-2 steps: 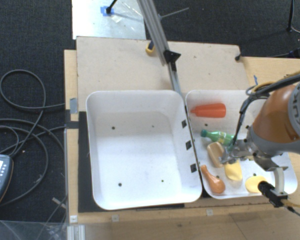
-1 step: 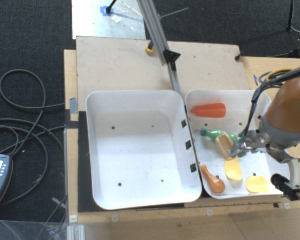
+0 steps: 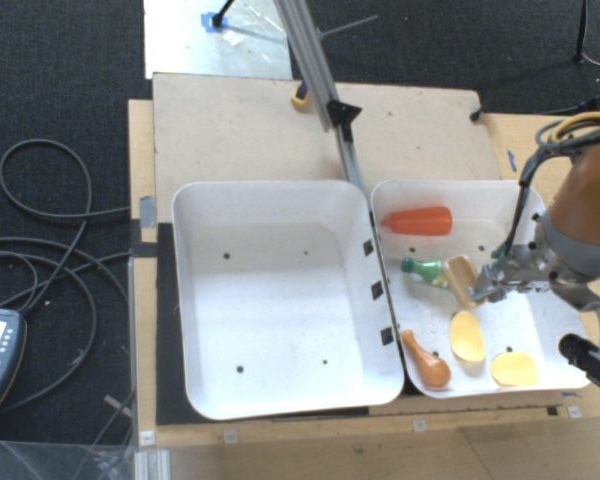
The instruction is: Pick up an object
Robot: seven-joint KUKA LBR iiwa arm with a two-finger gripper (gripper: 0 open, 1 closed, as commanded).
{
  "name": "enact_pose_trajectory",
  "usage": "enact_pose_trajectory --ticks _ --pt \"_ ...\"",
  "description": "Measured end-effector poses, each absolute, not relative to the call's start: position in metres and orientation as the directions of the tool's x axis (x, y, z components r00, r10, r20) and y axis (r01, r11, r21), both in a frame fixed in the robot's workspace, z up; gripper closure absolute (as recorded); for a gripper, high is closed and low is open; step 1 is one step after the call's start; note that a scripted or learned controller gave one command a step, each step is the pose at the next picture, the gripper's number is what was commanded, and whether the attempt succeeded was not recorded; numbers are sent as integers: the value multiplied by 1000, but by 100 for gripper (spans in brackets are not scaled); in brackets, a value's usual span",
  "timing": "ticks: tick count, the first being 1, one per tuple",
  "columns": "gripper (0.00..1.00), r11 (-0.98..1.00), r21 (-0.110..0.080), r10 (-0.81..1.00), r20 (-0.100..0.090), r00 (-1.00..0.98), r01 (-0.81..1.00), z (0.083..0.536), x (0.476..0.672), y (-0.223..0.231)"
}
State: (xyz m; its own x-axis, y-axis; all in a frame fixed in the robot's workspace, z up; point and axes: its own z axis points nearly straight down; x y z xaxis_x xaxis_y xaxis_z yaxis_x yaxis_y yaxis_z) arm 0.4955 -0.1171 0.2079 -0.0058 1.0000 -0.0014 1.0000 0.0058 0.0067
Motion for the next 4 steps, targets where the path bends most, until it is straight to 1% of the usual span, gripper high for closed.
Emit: enact_pose_trajectory --ticks 1,2,3,4 --pt "100 11 2 1000 3 -11 1000 203 507 -60" --pt "100 11 2 1000 2 -11 1000 200 520 -10" --pt "100 12 3 1000 3 -12 1000 214 532 52" --pt "100 11 4 1000 3 -11 1000 224 554 99"
